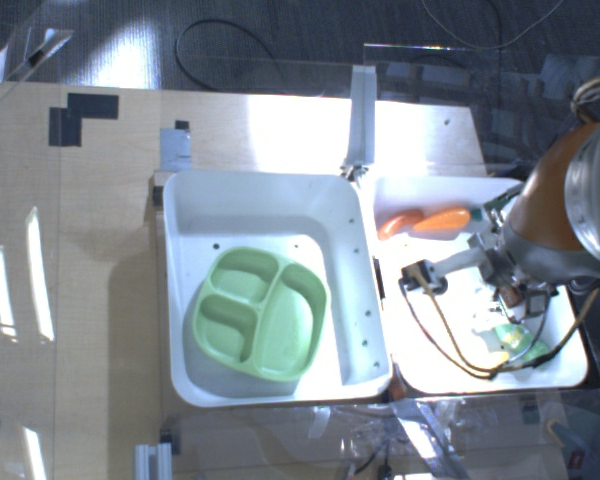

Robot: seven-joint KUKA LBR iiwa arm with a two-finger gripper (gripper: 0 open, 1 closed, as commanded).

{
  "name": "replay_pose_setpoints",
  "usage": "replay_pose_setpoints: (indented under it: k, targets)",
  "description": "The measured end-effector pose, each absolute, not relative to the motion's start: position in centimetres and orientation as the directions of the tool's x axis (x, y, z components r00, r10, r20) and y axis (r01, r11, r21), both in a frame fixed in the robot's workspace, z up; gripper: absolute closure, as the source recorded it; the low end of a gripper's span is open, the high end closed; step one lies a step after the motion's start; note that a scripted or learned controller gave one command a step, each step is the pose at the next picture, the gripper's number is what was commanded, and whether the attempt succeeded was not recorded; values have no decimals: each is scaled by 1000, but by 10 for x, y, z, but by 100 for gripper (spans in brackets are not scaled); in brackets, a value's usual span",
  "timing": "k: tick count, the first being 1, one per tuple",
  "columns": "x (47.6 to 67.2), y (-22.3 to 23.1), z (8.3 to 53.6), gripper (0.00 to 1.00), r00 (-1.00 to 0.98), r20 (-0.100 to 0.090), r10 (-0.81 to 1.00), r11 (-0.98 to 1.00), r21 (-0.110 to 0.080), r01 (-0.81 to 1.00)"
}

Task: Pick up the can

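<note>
Arm (570, 203) reaches from the right, bent low over the right bin (435, 363). Gripper (510, 303) down inside that bin; its state cannot be told. Can not identifiable. Orange carrot (430, 222) lies at the bin's far side. Green divided plate (260, 313) occupies the adjoining left bin (185, 218).

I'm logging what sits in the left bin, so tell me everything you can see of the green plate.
The green plate is a pale green divided tray, plastic by its look, with rounded corners and a raised rim. It has three compartments: two smaller ones on its left side and one large one on its right. It lies flat, turned at a slant, on the floor of the left bin, towards the near-left corner. Nothing lies in it.
</note>
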State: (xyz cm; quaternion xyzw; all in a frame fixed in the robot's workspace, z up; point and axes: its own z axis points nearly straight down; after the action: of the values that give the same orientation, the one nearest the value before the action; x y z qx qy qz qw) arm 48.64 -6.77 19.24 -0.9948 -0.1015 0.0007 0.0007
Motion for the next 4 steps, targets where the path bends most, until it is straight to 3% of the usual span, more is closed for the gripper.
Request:
replay_pose_setpoints:
  k: [1,2,3,4]
  targets:
    - [487,9,184,100,979,1,204,-979,-2,204]
    - [487,-40,208,100,979,2,202,-979,0,202]
    - [487,8,198,100,975,0,224,-975,-2,224]
    - [487,85,208,100,961,2,276,-961,-1,276]
